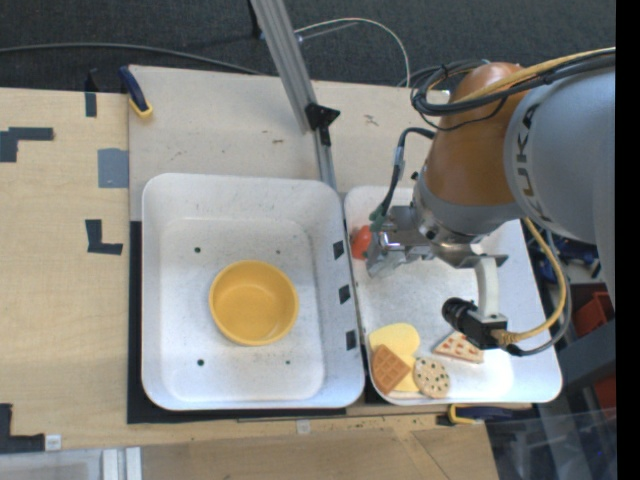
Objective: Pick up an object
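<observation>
Currently, arm: the grey arm (520,158) reaches in over the right bin (535,383).
Gripper: the gripper (385,253) sits low near the right bin's far left corner; whether it is open or has hold of anything, I cannot tell.
Nearest thing: a small red object (360,238) lies just beside the gripper, against the bin's left wall.
Other candidates: a yellow piece (397,339), a waffle (390,369), a speckled cookie (432,376) and a pizza slice (458,348) cluster at the near edge of the right bin.
Left bin: the left bin (170,208) holds a yellow bowl (254,302), well apart from the gripper.
Risk: the red object hugs the wall, so a closing grip may catch the rim or nudge it away.
</observation>
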You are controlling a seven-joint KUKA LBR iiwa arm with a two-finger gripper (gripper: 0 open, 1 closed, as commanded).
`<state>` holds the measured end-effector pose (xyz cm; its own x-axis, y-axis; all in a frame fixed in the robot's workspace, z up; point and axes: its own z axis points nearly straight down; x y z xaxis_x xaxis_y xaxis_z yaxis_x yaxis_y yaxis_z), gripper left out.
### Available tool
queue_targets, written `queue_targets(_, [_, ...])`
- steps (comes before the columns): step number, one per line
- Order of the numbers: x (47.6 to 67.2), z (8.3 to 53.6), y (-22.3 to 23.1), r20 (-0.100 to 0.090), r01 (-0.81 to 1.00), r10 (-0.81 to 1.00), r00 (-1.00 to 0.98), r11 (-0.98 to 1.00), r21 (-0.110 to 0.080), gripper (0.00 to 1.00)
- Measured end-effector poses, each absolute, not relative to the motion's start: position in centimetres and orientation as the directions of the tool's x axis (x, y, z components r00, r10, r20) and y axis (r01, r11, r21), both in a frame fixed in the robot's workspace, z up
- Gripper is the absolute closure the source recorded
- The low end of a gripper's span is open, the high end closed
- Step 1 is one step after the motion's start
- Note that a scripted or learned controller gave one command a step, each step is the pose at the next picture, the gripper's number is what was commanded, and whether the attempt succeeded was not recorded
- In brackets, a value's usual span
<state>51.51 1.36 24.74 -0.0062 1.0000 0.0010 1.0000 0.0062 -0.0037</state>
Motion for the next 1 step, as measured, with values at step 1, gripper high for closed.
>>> queue_targets(1, [51.20, 23.20, 6.22, 0.001, 1.000, 1.000, -0.006, 0.006, -0.005, 1.00])
